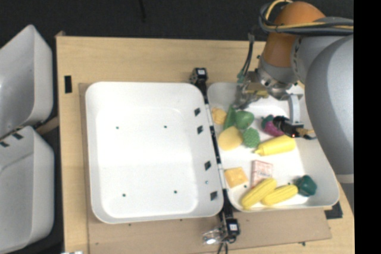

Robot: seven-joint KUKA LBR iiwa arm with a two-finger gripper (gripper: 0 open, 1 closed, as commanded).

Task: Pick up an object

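Two corn cobs (269, 193) lie at the right bin's near edge — well apart from the end effector (243, 105) above green toys (242, 120); grip unclear.

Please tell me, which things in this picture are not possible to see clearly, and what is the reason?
- Two-finger gripper: low over the right white bin; its tips blend into the green plastic vegetable, so any contact is unclear.
- Purple toy: a black part covers one end; shape unclear.
- Pink printed packet: print too small to read.
- Right bin's far corner: covered by the grey arm.

A green toy vegetable (243, 119), perhaps a pepper, lies in the right bin's (321, 178) far part, beside yellow pieces
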